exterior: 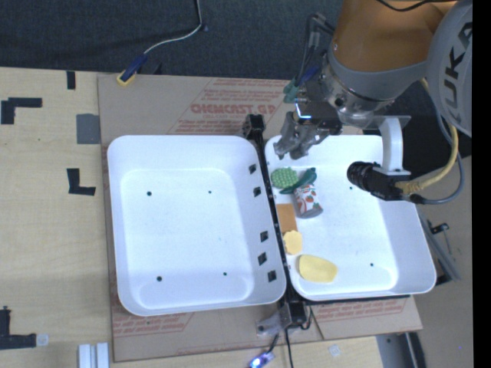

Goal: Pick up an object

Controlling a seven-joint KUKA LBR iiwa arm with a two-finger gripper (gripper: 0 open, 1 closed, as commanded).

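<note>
Objects lie bunched along the left wall of the right bin (399, 278). The gripper (291, 146) hangs near that bin's far left corner; whether it is apart or together I cannot tell. Just beneath it sits a green dotted round piece (285, 178) with a teal bit (306, 177) beside it. Nearer the front come a small red-and-white can (307, 202), an orange block (286, 218), a small yellow lump (292, 242) and a bigger yellow one (317, 268). The left bin (126, 205) adjoins.
</note>
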